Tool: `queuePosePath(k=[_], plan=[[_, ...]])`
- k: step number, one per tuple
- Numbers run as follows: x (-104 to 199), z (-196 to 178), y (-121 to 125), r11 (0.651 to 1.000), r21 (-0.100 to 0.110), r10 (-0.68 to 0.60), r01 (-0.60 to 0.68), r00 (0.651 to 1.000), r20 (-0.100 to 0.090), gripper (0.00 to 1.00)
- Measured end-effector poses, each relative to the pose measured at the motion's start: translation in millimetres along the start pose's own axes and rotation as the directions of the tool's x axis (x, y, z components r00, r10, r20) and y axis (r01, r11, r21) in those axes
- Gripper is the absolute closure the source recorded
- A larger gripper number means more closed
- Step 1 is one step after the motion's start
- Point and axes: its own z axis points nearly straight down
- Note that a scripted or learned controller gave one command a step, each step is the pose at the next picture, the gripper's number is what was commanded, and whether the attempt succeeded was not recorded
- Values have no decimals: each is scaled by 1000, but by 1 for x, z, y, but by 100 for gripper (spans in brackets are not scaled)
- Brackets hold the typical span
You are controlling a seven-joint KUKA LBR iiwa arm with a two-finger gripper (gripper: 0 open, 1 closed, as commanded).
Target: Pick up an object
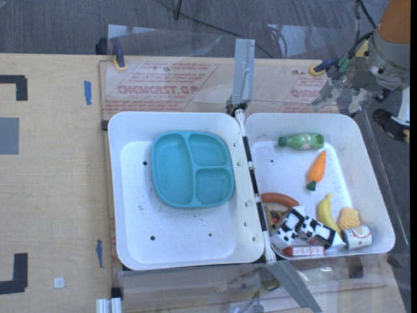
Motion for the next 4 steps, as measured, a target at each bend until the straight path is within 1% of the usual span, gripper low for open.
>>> queuePosePath(k=[1,2,3,4], plan=[[-11,107,-14,999,0,44,-44,999,1,0],[-52,192,-100,988,-9,157,-157,988,1,0],[-54,181,-100,987,-14,160,-160,987,7,100],[-7,64,-79,958,-1,286,-286,958,0,100]])
